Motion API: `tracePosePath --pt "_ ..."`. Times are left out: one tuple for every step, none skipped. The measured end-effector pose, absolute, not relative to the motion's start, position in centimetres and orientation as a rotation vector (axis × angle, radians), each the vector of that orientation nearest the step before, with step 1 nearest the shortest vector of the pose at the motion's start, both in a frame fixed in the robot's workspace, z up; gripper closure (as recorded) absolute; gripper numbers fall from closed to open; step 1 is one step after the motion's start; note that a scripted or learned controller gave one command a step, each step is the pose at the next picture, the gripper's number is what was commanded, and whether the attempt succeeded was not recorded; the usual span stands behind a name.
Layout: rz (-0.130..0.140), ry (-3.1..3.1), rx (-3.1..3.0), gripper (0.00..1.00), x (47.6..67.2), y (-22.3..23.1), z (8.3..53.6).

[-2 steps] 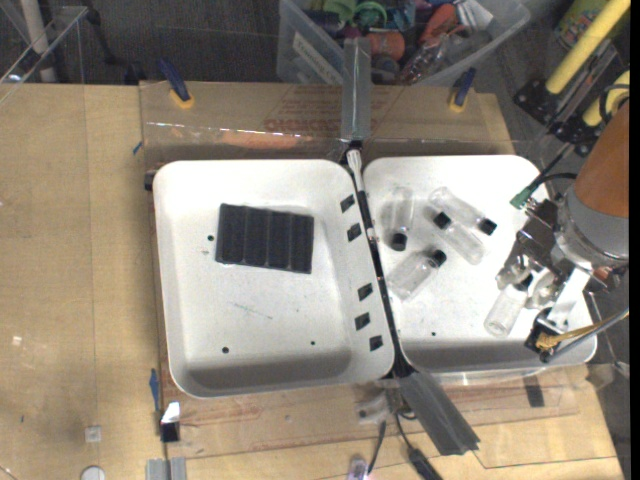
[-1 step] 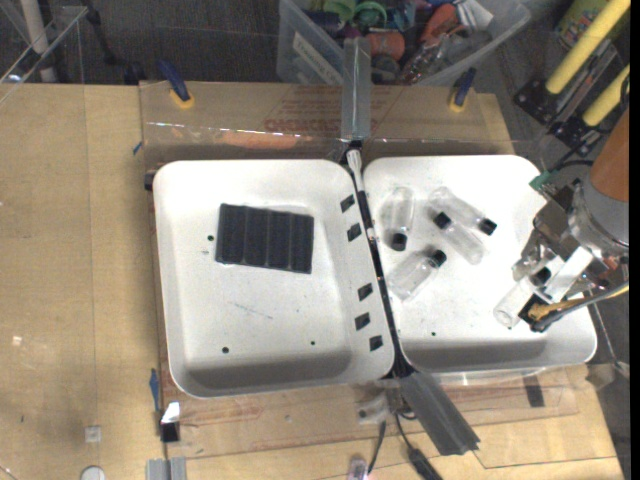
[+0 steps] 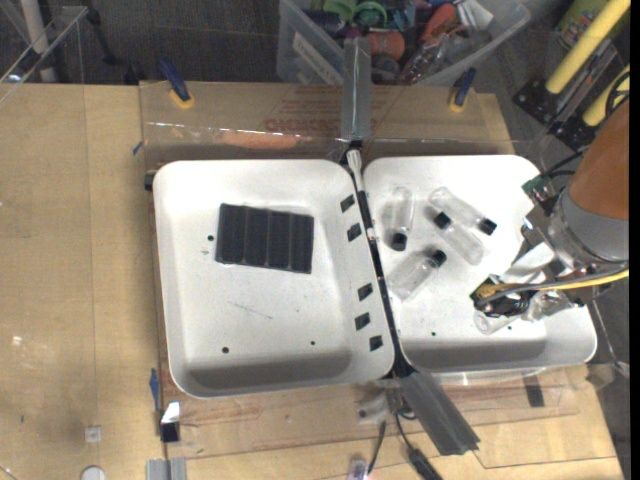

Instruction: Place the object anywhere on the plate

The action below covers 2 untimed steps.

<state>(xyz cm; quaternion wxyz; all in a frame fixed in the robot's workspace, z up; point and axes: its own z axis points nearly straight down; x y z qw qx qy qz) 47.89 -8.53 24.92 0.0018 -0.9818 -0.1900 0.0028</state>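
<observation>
Black ribbed plate (image 3: pixel 265 237) sitting in white left bin (image 3: pixel 190 298); clear bottles (image 3: pixel 455 223) showing black caps in white right bin (image 3: pixel 450 338); tan worktop (image 3: pixel 70 268) lying underneath; arm (image 3: pixel 600 183) showing grey and orange.

A robotics laboratory, as shown by a test bench rigged for machine handling.

Two shallow white bins (image 3: pixel 180 268) are mounted side by side on a wooden bench (image 3: pixel 70 268), parted by a black divider rail (image 3: pixel 368 258); a clear sheet behind them is held by blue clamps (image 3: pixel 178 92); a clear plastic tub (image 3: pixel 300 18) crammed with bright assorted toys is kept at the back as stock for trials; the grey and orange arm (image 3: pixel 600 188) is seen at the right with yellow cabling (image 3: pixel 585 282) run along it; a metal bracket (image 3: pixel 440 418) is fixed at the front edge.
</observation>
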Motion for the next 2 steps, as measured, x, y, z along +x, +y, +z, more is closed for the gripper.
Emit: tracePosePath --pt "0.005 -0.324 -3.125 1.0 47.9 -2.6 27.0" --pt "0.004 -0.402 -3.116 1.0 49.3 -0.6 27.2"
